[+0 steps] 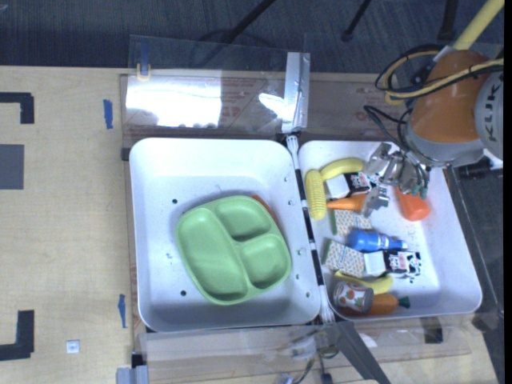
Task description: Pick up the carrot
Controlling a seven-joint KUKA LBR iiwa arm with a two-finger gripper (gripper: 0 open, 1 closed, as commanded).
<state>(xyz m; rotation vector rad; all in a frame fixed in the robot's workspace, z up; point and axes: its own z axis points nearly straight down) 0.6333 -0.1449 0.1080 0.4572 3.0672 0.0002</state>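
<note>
An orange carrot [347, 204] lies in the right bin [456, 254] between a yellow corn cob [317, 195] and my gripper [390, 184]. The gripper hangs low over the bin's upper middle, with its metal tip just right of the carrot's end. A second orange carrot-like piece with a green end [386, 303] lies along the bin's front edge. A stubby orange piece [414, 207] sits just right of the gripper. I see nothing held in the gripper.
The right bin also holds a banana [342, 167], a small carton [354, 185], a blue bottle [371, 240], a checkered packet [344, 255], another carton [402, 263] and a jar [352, 297]. A green divided plate [232, 249] lies in the left bin [160, 182].
</note>
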